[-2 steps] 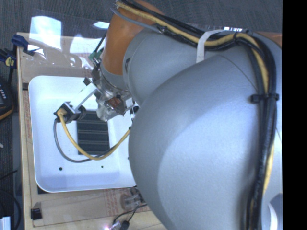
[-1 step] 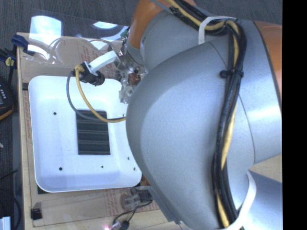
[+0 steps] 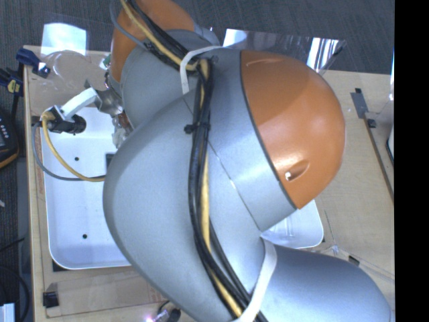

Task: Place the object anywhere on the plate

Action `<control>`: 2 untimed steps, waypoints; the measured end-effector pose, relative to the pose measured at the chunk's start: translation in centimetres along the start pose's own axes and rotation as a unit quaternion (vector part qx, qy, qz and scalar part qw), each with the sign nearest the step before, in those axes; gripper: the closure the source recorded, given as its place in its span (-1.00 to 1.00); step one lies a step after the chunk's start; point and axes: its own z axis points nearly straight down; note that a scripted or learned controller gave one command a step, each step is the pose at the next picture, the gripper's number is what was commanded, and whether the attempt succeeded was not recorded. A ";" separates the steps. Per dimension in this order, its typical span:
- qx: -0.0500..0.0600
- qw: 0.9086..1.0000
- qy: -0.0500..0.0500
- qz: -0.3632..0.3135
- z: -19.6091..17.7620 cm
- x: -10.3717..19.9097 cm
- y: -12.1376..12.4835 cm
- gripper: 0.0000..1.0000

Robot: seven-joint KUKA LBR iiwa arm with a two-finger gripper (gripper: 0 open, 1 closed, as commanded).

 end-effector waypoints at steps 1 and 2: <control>0.002 0.986 0.000 -0.169 -4.6 2.2 -3.3 1.00; 0.003 0.910 0.000 -0.414 -10.0 -0.2 0.9 1.00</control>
